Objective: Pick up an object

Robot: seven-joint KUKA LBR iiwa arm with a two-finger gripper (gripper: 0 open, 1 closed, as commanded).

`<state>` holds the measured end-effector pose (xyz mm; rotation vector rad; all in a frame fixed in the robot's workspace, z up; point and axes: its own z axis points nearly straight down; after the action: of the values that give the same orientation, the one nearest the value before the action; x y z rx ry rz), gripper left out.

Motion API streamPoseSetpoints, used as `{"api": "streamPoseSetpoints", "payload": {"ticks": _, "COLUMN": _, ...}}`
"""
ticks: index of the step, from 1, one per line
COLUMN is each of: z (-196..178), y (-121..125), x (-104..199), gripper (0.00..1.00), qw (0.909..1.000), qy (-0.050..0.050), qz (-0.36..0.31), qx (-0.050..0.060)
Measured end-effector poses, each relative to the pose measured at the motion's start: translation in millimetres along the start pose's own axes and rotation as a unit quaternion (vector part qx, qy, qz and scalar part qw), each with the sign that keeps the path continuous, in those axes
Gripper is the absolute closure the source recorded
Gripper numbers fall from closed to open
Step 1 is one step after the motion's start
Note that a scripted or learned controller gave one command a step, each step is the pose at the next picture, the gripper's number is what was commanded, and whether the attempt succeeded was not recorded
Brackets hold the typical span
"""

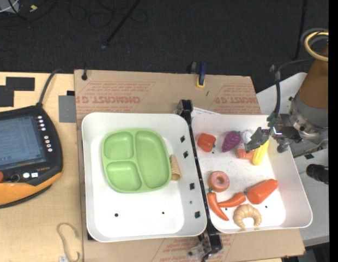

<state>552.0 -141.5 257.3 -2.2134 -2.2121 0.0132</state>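
Camera view: the dark two-finger gripper hangs over the right white plastic bin, touching the yellow plastic corn cob; whether it is open or closed cannot be made out. The arm is cut off at the right.

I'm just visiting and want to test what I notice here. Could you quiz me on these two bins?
1. True or false: the green divided plate lies in the left bin.
2. What sits nearest the gripper: A) the croissant, B) the yellow corn, C) the pink donut?
3. Fill in: the purple grapes lie in the ___ bin.

Key: 1 true; 2 B; 3 right.
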Motion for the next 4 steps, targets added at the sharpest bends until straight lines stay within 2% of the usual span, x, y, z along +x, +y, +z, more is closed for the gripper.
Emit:
{"api": "streamPoseSetpoints", "payload": {"ticks": 1, "z": -6.5, "y": 1.9, "x": -0.2, "gripper": 0.00, "qw": 1.0000, "qy": -0.001, "qz": -0.001, "qx": -0.006}}
{"api": "streamPoseSetpoints", "payload": {"ticks": 2, "z": 57.7, "y": 3.0, "x": 5.7, "gripper": 0.00, "qw": 1.0000, "qy": 0.000, "qz": -0.002, "qx": -0.003}}
{"api": "streamPoseSetpoints", "payload": {"ticks": 3, "z": 105.4, "y": -5.2, "x": 9.2, "gripper": 0.00, "qw": 1.0000, "qy": 0.000, "qz": -0.001, "qx": -0.003}}
{"api": "streamPoseSetpoints", "payload": {"ticks": 4, "z": 150.0, "y": -3.5, "x": 15.9, "gripper": 0.00, "qw": 1.0000, "qy": 0.000, "qz": 0.002, "qx": -0.006}}
